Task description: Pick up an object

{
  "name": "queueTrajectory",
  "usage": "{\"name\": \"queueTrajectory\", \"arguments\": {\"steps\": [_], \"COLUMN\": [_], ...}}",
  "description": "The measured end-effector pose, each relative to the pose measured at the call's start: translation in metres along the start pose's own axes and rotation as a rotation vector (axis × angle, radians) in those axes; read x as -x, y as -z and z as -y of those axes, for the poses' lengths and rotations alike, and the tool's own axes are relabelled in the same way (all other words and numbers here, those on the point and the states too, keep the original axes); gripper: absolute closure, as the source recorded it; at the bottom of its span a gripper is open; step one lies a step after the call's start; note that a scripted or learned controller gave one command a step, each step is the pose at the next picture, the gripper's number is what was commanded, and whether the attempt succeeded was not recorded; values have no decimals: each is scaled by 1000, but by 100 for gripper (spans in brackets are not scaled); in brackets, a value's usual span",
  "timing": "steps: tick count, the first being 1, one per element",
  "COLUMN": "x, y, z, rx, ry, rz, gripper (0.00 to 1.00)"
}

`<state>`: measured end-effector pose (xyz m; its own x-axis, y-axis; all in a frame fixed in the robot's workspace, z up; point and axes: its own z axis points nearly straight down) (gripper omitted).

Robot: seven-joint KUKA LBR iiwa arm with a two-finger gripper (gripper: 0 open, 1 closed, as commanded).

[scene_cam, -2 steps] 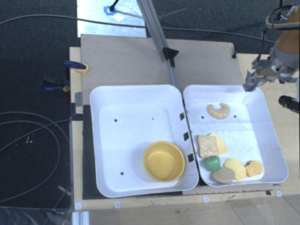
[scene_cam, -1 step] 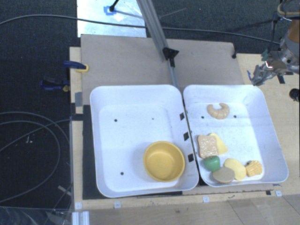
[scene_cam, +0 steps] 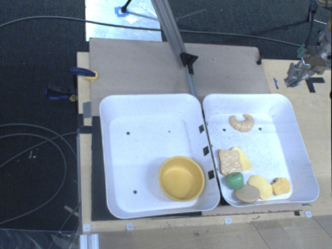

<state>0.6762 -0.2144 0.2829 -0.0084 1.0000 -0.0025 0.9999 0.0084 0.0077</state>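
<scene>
The right bin (scene_cam: 298, 134) holds several toy foods: a tan croissant (scene_cam: 241, 122) near its back, a toast slice (scene_cam: 229, 161) over a yellow wedge (scene_cam: 243, 158), a green piece (scene_cam: 234, 179), a beige disc (scene_cam: 247, 193), a yellow lemon shape (scene_cam: 260, 186) and a corn piece (scene_cam: 281, 185) at the front. A yellow bowl (scene_cam: 181, 178) sits in the left bin (scene_cam: 129, 118). My gripper (scene_cam: 295, 77) hangs at the far right, above the bench behind the right bin, well away from every object, with nothing seen in it.
A grey pole (scene_cam: 171, 30) slants from the top down to the seam between the bins. Blue and yellow clamps (scene_cam: 78, 74) grip the bench's left edge. Cables lie on the dark floor at the left.
</scene>
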Motion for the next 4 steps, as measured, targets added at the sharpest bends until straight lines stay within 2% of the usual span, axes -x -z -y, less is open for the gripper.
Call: {"name": "queueTrajectory", "arguments": {"steps": [1, 2, 3, 4], "x": [-52, -100, -152, -195], "y": [-15, -10, -15, -19], "z": [19, 38, 71, 85], "rx": [-7, -7, -8, -8], "ry": [1, 1, 1, 1], "rz": [-4, -4, -4, -4], "gripper": [100, 100, 100, 100]}}
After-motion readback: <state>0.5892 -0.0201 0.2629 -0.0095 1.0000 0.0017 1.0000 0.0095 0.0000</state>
